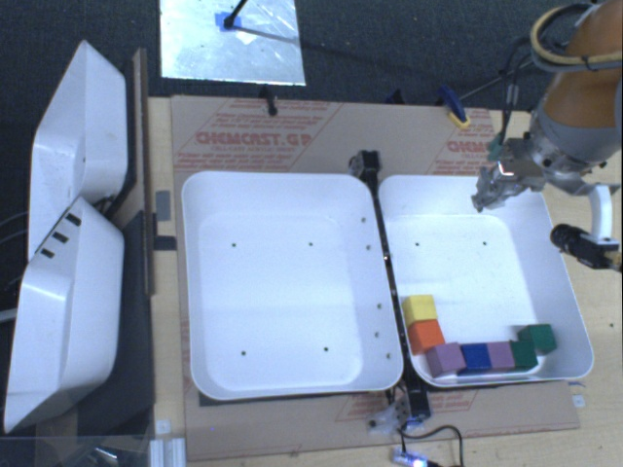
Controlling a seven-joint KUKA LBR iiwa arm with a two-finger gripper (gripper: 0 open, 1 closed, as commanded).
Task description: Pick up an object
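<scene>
White plastic bins sit side by side on the table (292, 125), the left bin (282, 280) bare and the right bin (467, 251) holding a row of small blocks (477, 348) along its near wall. The tool (492, 191) hangs at that bin's far right corner, diagonally well apart from the blocks, with open floor between. Whether it is open or closed I cannot tell.

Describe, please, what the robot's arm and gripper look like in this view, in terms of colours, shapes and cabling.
The arm is rounded and bulky, with a grey casing and an orange band above the wrist. Pale cable loops curl around its upper part, and thin dark cables trail off beside it. The gripper is a small grey metallic unit with shiny highlights. A black cylindrical part juts out below the wrist on a pale bracket.
</scene>
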